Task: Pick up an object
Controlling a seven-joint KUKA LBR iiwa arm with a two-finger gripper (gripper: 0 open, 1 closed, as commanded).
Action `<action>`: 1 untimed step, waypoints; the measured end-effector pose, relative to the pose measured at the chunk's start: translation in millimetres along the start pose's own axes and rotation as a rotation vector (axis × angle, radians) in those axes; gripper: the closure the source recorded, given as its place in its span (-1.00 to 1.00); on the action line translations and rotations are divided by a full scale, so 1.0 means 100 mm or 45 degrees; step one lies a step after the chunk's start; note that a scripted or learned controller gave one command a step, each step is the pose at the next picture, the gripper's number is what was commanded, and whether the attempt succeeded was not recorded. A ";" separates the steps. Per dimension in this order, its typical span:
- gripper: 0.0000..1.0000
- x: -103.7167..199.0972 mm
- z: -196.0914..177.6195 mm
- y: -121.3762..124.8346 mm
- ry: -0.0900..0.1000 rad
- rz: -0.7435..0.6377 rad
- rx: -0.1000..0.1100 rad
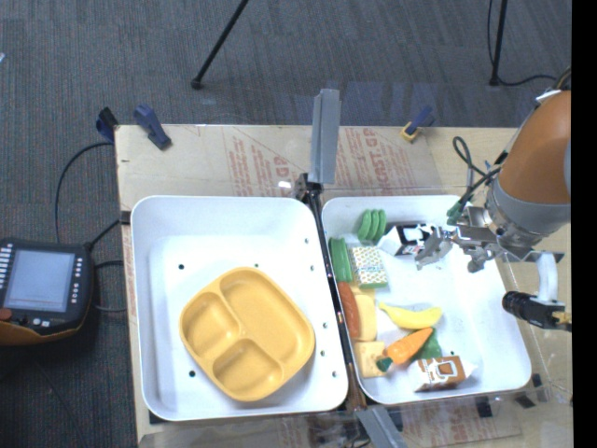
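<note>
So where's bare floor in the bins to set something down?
Right bin: open floor right of the banana and carrot, below the gripper. Its left side is crowded. Left bin: bare strip above and left of the yellow tray.

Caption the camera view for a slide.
Claw hovers over the right bin of toy food; yellow divided tray sits in the left bin.

pretty even overhead light, white bins (149,250) a bit washed out, soft shadows, slightly grainy, carpet (112,45) dim
</note>
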State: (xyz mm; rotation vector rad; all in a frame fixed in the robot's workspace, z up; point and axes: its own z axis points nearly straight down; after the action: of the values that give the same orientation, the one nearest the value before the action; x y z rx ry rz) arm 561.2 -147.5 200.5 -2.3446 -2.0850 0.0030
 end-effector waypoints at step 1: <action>-1.00 -0.10 1.16 -0.51 0.002 -0.100 0.005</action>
State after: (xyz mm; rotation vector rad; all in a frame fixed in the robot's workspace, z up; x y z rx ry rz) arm 508.7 -150.9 84.5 -2.2579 -2.1731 0.0048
